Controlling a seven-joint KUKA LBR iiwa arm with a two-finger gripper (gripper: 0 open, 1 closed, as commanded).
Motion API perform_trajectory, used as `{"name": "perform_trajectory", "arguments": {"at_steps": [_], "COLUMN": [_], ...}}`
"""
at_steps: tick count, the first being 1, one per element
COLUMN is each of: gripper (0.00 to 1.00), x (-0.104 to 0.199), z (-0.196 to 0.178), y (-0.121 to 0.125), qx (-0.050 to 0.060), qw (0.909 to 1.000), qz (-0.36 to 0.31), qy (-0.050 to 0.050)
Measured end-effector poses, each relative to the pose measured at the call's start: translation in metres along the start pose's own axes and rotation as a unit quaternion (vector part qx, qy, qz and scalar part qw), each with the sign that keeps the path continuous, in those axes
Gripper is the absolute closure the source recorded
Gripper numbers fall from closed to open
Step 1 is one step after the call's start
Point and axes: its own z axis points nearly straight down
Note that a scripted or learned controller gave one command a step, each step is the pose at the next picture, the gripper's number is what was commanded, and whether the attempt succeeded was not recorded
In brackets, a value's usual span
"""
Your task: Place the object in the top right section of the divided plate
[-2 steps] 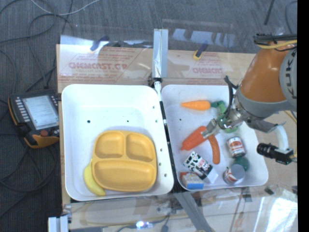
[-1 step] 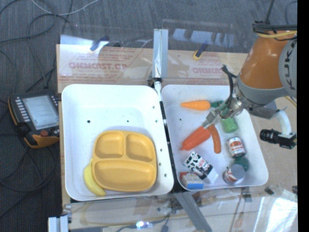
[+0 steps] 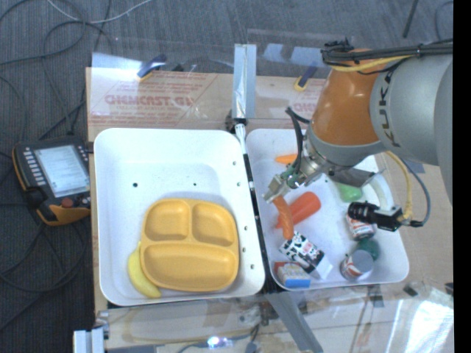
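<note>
Your gripper (image 3: pixel 283 183) hangs in the right bin (image 3: pixel 397 271), just above the orange carrot (image 3: pixel 284 217). You cannot tell its grip. The yellow divided plate (image 3: pixel 191 245) sits in the left bin (image 3: pixel 118 160).

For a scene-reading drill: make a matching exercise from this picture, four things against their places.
Things:
1. divided plate
2. banana
3. black-and-white cow toy
4. tool

Places:
A. right bin, near its front edge
B. left bin, front half
C. over the right bin's left side, above the orange pieces
D. against the plate's front-left rim

Pairs: 1-B, 2-D, 3-A, 4-C
</note>
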Motion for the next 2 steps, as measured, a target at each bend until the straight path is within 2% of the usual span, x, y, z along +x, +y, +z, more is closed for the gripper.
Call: {"name": "perform_trajectory", "arguments": {"at_steps": [1,2], "gripper": [1.00,0.00], "x": [0.0691,0.0691], "z": [0.0182,0.0182], "y": [0.0177,0.0177], "qx": [0.000,0.000], "qw": [0.9993,0.9993], "qz": [-0.037,-0.037], "qy": [0.000,0.000]}}
